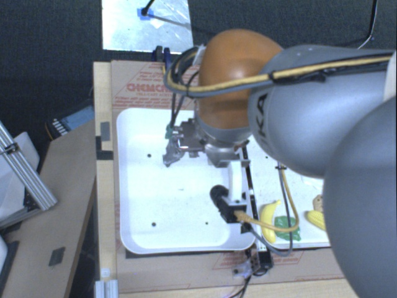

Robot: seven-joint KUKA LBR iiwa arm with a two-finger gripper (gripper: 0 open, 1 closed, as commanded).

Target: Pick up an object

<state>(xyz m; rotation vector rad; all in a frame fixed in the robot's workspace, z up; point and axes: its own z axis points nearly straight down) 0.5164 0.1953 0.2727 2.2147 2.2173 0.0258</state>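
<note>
Arm is blocking most of my view, reaching over both bins. I'm seeing the hand hanging low over the left bin; can't tell its state. I'm suggesting re-aiming rightwards: the right bin is holding a banana, a green item and another yellow piece.

A dark carpeted floor surrounds the bench, with a shiny foil sheet and aluminium rails nearby.

From my screen, the arm covered most of the right bin. The yellow object near its front edge was half hidden, and the gripper was too blurred to read.
</note>
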